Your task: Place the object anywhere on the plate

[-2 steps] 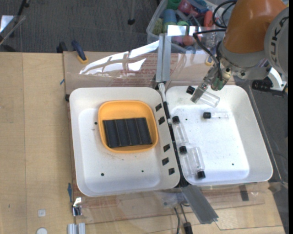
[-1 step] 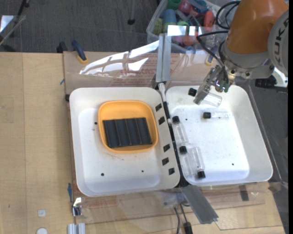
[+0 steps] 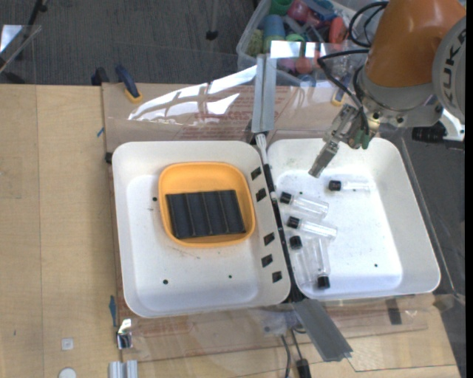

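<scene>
Camera view looks down on my bench at a slant, and my grey arm with its orange band (image 3: 403,40) comes in from about two o'clock, wrist tipped down toward the right shallow white bin (image 3: 414,244). My two-finger gripper (image 3: 319,168) hangs over that bin's upper left part, its slim dark tip slanting down toward seven o'clock. I cannot tell from here how the gripper is set, and I see nothing carried at its tip.

Below it, in the right bin, lie the small clear plastic vials with black caps. I count five: one at three o'clock from my tip, near the bin's top (image 3: 347,185); one at six o'clock, just below the tip (image 3: 303,201); one below that (image 3: 307,219); one further down toward the middle (image 3: 312,236); and the lowest one lying almost upright in the view (image 3: 321,266). They sit close together, some touching or nearly so; I cannot say which.

At nine o'clock from the gripper, in the left shallow white bin (image 3: 148,288), rests one orange rounded-square plate (image 3: 203,177) bearing a black ribbed rectangular insert (image 3: 205,214). Between the two bins runs the raised divider with a row of black clips (image 3: 267,221). At twelve o'clock, beyond the bins, stands a clear tub of coloured items (image 3: 303,22).
</scene>
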You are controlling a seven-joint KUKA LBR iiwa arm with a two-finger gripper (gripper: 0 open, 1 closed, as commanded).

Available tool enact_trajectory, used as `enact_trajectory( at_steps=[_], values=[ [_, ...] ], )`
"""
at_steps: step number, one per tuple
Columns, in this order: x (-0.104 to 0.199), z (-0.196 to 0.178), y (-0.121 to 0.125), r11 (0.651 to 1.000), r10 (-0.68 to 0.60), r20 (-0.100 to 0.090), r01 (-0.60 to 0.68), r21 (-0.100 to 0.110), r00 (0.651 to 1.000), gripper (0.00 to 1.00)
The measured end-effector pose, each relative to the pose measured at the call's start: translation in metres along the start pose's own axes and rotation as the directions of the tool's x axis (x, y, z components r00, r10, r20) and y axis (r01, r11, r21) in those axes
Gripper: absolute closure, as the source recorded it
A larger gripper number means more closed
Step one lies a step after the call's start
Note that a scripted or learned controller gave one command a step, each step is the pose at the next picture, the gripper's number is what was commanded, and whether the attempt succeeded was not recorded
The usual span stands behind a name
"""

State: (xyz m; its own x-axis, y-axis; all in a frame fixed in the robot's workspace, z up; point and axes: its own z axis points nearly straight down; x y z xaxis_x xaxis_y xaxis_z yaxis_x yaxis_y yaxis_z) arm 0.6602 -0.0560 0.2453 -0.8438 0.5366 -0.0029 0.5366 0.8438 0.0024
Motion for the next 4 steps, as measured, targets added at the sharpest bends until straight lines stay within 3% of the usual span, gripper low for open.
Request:
enact_trajectory(
  at_steps=[1,2,3,4],
  values=[
    [-0.017,-0.003,-0.025,0.997,-0.082,0.003,0.082,-0.001,0.997,0.0],
    [-0.041,-0.032,-0.071,0.945,-0.326,0.005,0.326,0.0,0.945,0.0],
    [-0.06,-0.007,-0.089,0.918,-0.397,-0.001,0.397,0.0,0.918,0.0],
    [-0.086,-0.002,-0.127,0.911,-0.412,0.005,0.412,0.001,0.911,0.0]
  ],
)
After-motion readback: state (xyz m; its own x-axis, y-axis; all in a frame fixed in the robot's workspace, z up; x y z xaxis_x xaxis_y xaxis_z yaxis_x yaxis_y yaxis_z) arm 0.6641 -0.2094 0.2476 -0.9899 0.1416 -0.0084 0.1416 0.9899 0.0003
